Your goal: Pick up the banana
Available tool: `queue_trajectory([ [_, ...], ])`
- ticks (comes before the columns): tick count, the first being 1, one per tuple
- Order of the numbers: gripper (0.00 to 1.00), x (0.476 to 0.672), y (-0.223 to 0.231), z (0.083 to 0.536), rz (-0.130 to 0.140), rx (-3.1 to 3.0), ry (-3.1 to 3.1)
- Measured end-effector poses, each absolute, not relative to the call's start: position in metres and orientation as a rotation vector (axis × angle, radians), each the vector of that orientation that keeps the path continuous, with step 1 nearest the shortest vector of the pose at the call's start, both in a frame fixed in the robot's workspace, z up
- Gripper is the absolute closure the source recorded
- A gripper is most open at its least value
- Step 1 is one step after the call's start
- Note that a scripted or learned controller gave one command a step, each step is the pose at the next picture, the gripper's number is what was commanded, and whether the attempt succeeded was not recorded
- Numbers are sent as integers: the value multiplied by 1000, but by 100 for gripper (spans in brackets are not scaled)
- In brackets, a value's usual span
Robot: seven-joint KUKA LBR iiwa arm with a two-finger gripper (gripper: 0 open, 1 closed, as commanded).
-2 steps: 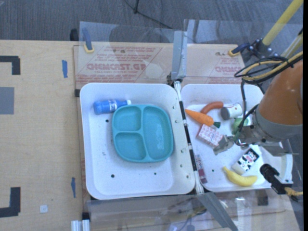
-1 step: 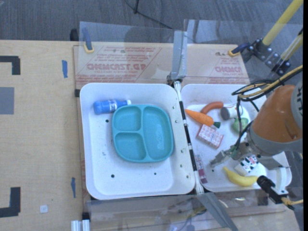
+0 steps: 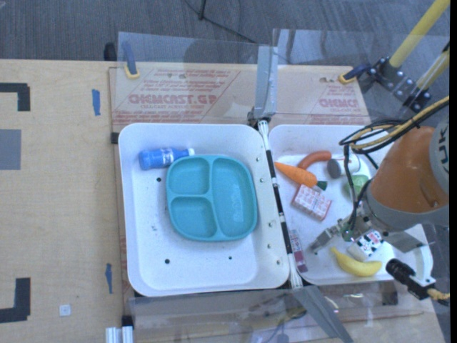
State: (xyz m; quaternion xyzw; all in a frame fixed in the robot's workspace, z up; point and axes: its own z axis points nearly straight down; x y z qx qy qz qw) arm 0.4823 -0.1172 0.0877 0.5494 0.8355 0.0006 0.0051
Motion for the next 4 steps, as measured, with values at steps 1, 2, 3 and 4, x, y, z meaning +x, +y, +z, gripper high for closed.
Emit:
queue_trajectory([
  [1,0,482,-122,88,1,1419,2793],
  [2,100,484,-124,97,4,1423,2785],
  [3,100,487,-53,183,-1,1585,2713],
  [4,100,512,-72,183,-2,1661,2665],
])
